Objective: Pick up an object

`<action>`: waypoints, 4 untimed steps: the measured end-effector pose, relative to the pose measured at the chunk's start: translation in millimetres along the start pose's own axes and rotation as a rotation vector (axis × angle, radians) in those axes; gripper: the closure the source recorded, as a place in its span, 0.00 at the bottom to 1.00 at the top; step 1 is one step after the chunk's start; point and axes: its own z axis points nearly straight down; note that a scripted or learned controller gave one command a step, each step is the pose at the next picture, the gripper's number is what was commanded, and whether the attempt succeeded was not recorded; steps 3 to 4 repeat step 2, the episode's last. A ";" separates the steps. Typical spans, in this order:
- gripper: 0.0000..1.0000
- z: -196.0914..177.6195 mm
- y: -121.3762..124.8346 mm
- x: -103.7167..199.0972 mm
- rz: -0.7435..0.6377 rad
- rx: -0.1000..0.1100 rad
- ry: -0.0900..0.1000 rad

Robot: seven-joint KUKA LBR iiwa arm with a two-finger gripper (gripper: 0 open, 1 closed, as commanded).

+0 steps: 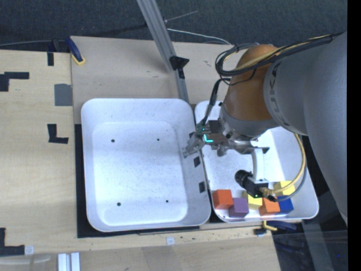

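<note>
Right bin (279, 157), near wall: orange cube (223, 199), purple cube (241, 206) and further blocks crowded in a row — none lifted. Farther back, claw (194, 145) hangs at the rim between bins, apart from them, so probably misaligned — whether clenched or released cannot be told.

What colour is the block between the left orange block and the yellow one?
Purple; the block shows best in the camera view.

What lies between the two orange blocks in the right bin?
In the camera view, a purple block and a yellow block lie between the left orange block and the right orange block.
</note>
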 end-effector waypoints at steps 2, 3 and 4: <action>0.00 11.5 -20.1 30.8 -0.002 0.003 0.000; 0.00 11.5 -20.1 30.8 -0.002 0.003 0.000; 0.00 11.5 -20.1 30.8 -0.002 0.003 0.000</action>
